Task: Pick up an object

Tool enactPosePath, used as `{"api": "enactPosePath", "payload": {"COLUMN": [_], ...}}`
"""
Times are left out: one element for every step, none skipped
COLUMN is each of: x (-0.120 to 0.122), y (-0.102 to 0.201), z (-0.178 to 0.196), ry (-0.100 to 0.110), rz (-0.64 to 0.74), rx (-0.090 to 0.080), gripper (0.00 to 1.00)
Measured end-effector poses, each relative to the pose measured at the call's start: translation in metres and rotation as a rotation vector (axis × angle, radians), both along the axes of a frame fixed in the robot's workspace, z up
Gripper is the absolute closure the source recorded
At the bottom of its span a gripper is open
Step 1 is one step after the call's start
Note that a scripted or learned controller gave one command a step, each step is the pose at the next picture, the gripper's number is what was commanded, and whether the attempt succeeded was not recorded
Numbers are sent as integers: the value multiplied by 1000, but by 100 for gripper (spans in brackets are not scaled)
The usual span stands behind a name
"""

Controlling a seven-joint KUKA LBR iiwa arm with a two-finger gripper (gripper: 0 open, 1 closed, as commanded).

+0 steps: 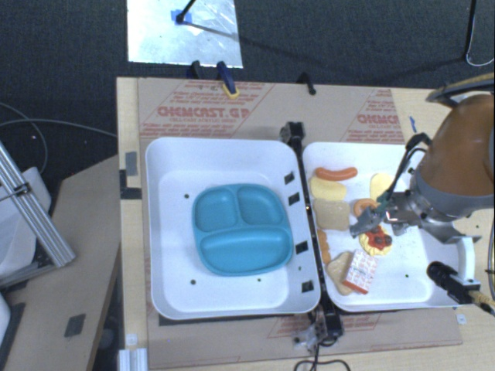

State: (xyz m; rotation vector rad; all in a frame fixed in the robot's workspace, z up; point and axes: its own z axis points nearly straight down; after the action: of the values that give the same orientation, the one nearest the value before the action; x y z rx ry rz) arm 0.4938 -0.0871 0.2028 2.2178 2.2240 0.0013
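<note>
One fixed camera looks down at a slant from above, at middling distance, taking in the whole table (255,99) and both white bins (166,207).

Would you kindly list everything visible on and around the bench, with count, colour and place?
Bins: two, white, side by side on the bench.
Divided plate: one, blue, three compartments, in the left bin.
Hot dog: one, red-orange, top of the right bin.
Yellow pieces: two, pale yellow, below and right of the hot dog.
Red and yellow item: one, mid right bin, beneath the end effector.
Patterned packet: one, white with red, lower right bin.
Board: one, brown with red lettering, under the bins.
Sheet: one, silvery, above the bench.
Arm: one, grey with orange band, from the right.
End effector: one, dark, over the right bin.
</note>
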Motion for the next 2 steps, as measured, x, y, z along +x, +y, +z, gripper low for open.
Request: {"api": "enactPosePath", "payload": {"x": [1, -7], "y": [0, 55], "z": [11, -7], "ry": [-3, 2], "rz": [2, 6], "rx": [0, 3], "gripper": [100, 100]}}
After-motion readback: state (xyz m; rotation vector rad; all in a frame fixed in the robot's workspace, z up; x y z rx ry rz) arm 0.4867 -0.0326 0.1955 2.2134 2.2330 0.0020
